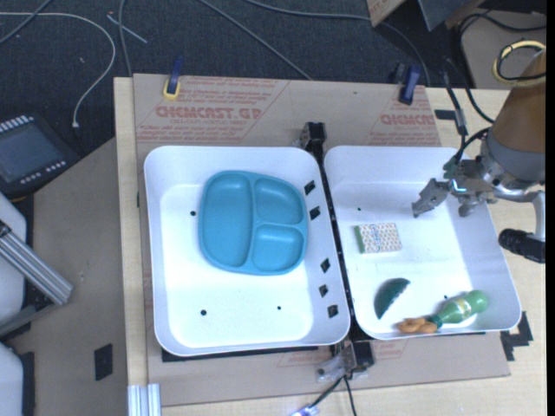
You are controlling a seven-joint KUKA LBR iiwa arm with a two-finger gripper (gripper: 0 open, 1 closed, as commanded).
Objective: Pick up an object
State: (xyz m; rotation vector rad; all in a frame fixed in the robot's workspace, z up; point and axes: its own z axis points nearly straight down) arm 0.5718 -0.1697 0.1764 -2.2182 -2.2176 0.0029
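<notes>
Grey pincer (451, 196) is hovering over the right bin (347, 232), fingers spread apart and gripping nothing. Below it are lying a patterned sponge (379, 237), a dark green piece (391, 295) and a green bottle (462, 308).

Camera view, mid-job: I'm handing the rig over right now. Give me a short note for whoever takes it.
Tool: open, holding nothing, over the upper part of the right bin, clear of every object.
Right bin: patterned card near its middle; dark green piece below that; green bottle-shaped toy at the lower right, with a small orange piece at its left end.
Left bin: blue divided plate.
Done: nothing picked up yet.
Left: choose an object, bring the tool down, close on it and lift. The patterned card looks nearest to the tool.
</notes>
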